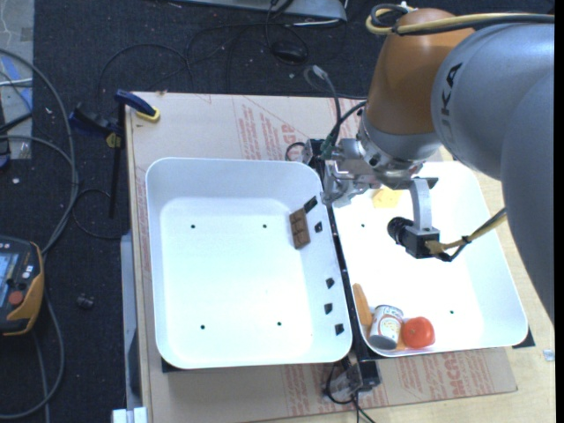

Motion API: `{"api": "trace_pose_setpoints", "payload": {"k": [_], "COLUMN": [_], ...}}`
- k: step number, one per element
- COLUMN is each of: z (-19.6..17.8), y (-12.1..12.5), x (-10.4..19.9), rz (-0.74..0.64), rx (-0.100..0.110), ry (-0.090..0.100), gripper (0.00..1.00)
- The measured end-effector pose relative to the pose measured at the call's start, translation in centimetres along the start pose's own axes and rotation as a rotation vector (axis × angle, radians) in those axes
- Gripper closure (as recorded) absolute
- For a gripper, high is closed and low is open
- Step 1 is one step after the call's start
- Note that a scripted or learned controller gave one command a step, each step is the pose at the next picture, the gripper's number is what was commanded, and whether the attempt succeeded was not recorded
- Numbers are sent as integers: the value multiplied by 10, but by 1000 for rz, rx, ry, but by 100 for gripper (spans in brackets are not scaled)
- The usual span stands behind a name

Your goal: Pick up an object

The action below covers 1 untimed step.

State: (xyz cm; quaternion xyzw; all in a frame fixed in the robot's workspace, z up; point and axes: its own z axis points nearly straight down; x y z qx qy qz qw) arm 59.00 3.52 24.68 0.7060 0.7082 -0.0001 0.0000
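Gripper (338,186) hangs over the far end of the seam between the bins; spread or pinched, I can't tell. Bar (300,228) leans on the left bin (160,236)'s right wall, near it. Carrot (361,302), can (385,325), tomato (419,332) crowd the right bin (492,236)'s near corner.

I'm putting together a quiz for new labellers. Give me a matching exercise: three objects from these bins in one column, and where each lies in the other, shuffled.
1 brown bar
2 yellow piece
3 red ball

A right bin, near corner, beside the can
B left bin, near its right wall
C right bin, far end

Pairs: 1-B, 2-C, 3-A
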Motion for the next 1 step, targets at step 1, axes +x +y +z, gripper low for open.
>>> {"api": "trace_pose_setpoints", "payload": {"k": [1], "z": [0], "y": [26], "x": [47], "rz": [-1], "rx": [0], "ry": [1], "gripper": [100]}}
